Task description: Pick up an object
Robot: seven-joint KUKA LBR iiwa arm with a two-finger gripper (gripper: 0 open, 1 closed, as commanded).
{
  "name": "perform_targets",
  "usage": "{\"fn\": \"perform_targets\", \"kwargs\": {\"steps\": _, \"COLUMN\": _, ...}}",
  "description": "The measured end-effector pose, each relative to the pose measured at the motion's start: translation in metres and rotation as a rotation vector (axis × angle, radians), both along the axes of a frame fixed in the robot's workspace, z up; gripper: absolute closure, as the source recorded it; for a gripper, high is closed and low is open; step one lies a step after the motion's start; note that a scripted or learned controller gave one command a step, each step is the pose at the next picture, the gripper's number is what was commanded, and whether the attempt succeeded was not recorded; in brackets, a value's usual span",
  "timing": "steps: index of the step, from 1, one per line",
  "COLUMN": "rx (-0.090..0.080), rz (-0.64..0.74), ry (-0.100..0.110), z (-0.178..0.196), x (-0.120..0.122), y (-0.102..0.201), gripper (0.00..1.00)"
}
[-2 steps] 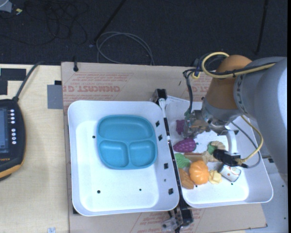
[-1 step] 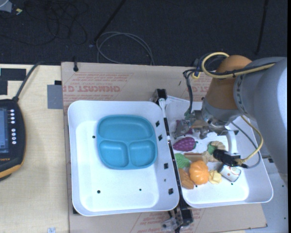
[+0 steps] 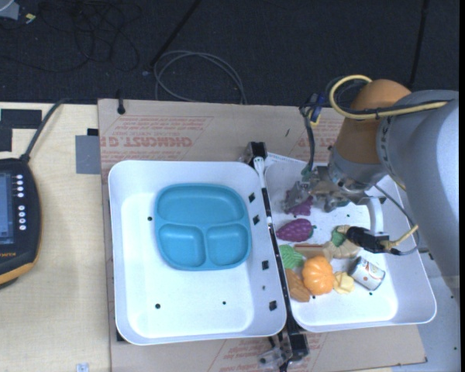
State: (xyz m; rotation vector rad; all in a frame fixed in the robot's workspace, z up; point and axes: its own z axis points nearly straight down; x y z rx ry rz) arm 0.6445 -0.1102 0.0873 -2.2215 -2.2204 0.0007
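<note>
Grey arm (image 3: 418,142) bent low from the right, gripper (image 3: 314,192) over purple grapes (image 3: 295,229), grip cannot be told, right bin (image 3: 407,304).

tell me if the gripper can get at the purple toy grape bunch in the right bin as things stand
Probably yes. The purple toy grape bunch lies uncovered on the floor of the right white bin, just below the gripper in the view. A green toy sits close below it, but nothing lies on top.
</note>
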Motion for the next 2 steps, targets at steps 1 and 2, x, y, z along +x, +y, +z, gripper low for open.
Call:
{"fn": "perform_targets", "kwargs": {"steps": 1, "rx": 0.001, "rz": -0.001, "ry": 0.003, "z": 0.0103, "x": -0.0012, "y": -0.0008, "gripper": 1.00}}
{"fn": "perform_targets", "kwargs": {"steps": 2, "rx": 0.001, "rz": -0.001, "ry": 0.004, "z": 0.0098, "x": -0.0013, "y": -0.0007, "gripper": 0.00}}
